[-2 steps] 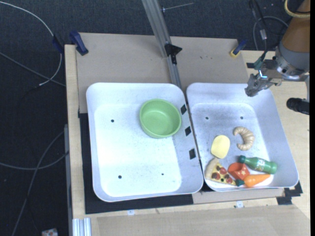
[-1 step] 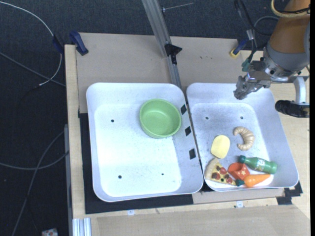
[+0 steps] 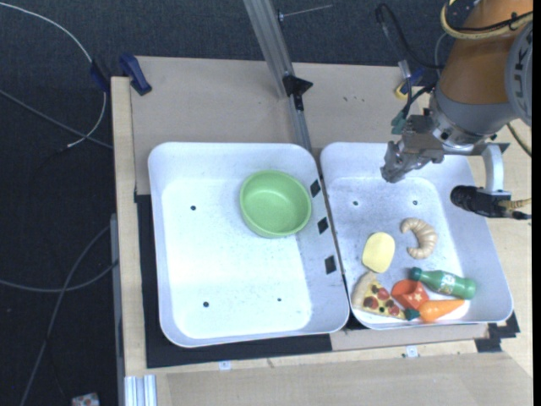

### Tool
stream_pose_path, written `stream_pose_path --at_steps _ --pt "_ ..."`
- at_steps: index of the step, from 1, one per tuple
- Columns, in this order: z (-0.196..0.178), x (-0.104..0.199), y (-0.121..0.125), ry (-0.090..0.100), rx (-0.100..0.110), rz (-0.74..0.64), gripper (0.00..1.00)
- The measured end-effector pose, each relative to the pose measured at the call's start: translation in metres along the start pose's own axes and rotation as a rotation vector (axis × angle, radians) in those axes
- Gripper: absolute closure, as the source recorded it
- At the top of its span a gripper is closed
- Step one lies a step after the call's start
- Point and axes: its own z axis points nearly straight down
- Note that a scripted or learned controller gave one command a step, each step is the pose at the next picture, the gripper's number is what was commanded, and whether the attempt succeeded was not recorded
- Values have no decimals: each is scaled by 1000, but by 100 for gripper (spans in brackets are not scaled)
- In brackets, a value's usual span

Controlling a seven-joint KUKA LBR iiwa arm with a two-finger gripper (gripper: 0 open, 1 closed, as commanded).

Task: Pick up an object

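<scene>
Gripper (image 3: pixel 399 169) sits over the upper part of the right shallow white bin (image 3: pixel 499 265), near its back wall, hanging off the grey arm with the orange band (image 3: pixel 489 53) that comes in from the right. Jaws: cannot tell whether open or closed, the tip is dark and seen from above. Nothing visible between them.

Right bin contents, all clustered in the lower half, well apart from the gripper:
- beige curled croissant-shaped toy (image 3: pixel 420 236), mid-bin, right of centre
- pale yellow rounded toy (image 3: pixel 379 251), just left of the croissant, apart from it
- green plastic toy bottle with a red cap (image 3: pixel 444 282), lying on its side near the front right
- red toy pepper-like piece (image 3: pixel 407 294), touching the bottle's cap end
- orange toy carrot (image 3: pixel 440 309), lying along the front wall just below the bottle
- triangular toy pizza slice with red toppings (image 3: pixel 376 297), at the front left corner, beside the red piece

Left shallow white bin (image 3: pixel 169 227) holds one light green plastic bowl (image 3: pixel 275 203), upright, near its upper right corner.

Both bins rest side by side on the pale wooden desk (image 3: pixel 211 87). Grey metal post (image 3: pixel 270 36) slants up from between the bins' back edges.
</scene>
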Motion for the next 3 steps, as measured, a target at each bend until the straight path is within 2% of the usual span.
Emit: stream_pose_path --at_steps 2,3 --pt "-14 106 -46 0 3 -1 100" --pt "-1 153 -55 -4 6 0 100"
